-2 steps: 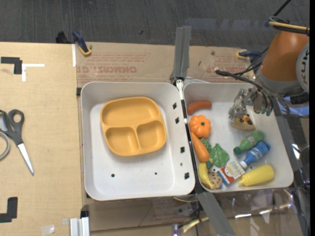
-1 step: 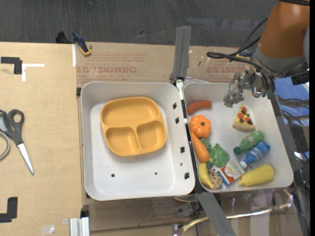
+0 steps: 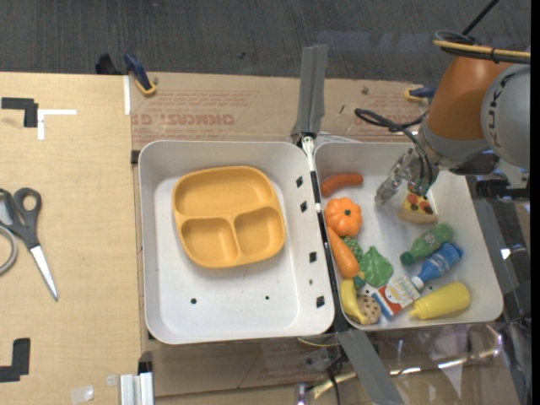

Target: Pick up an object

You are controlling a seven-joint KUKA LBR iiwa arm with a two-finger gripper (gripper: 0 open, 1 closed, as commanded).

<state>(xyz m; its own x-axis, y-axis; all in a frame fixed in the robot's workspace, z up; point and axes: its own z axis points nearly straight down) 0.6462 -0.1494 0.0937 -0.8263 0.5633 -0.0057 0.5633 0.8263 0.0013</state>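
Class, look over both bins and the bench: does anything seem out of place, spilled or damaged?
Nothing looks spilled or broken. The toy food lies jumbled in the right bin, the carrot and banana pressed against its left wall. The yellow divided plate sits slightly askew in the left bin. Scissors lie on the bench.

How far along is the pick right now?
Done: the arm has reached into the right bin, with the gripper low beside the pizza slice. In hand: nothing visibly held between its fingers. Left: grasping and lifting something; the pumpkin, sausage, carrot and yellow bottle all lie in the bin.
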